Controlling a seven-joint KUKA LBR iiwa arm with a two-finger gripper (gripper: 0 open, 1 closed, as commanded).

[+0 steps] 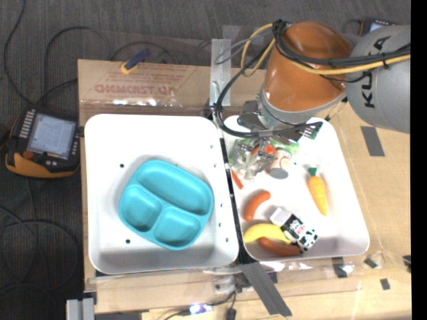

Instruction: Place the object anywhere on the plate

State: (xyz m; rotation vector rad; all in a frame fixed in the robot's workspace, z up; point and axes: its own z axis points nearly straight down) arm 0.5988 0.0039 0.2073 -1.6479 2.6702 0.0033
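A: What sits toward the left edge of the tabletop?

B: The left bin, and in it a blue plate with three compartments, lying a little nearer the bin's front edge. Nothing lies on the plate.

A: And further right?

B: The right bin. Near its back-left corner the pincer hangs low under the arm. I cannot tell whether it grips anything there; the spot is a cluttered blur. A small grey round piece lies just beside it.

A: The toys?

B: All in the right bin. An orange sausage lies left of middle. By the front edge a yellow banana touches a brown sausage, and a black-and-white cow figure rests against them. A carrot lies toward the right edge, apart from the others.
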